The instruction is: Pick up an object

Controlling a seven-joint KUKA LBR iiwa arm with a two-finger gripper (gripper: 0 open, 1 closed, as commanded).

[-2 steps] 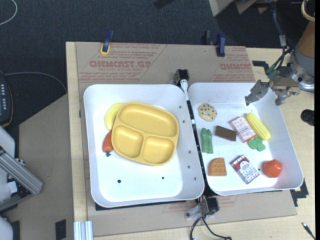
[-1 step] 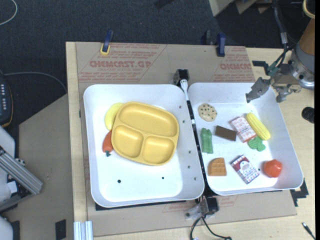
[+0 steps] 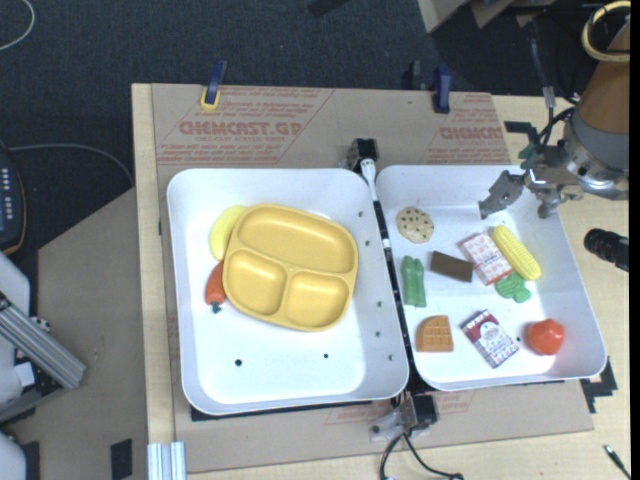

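Hovering over the right bin's (image 3: 570,268) far-right corner, the end effector (image 3: 520,196) is spread, grasping nothing. Objects crowd the right edge: closing on corn (image 3: 516,251) risks snagging the adjoining wrapper (image 3: 485,258).

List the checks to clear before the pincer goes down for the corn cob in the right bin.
1. Pincer above the right bin, near its far edge: ok.
2. Nothing held between the fingers: ok.
3. Pincer lined up over the corn cob: not ok, the cob lies nearer the camera.
4. Room around the cob: not ok, a red-and-white packet and a green piece touch it.
5. Finger opening wide enough for the cob: cannot tell.
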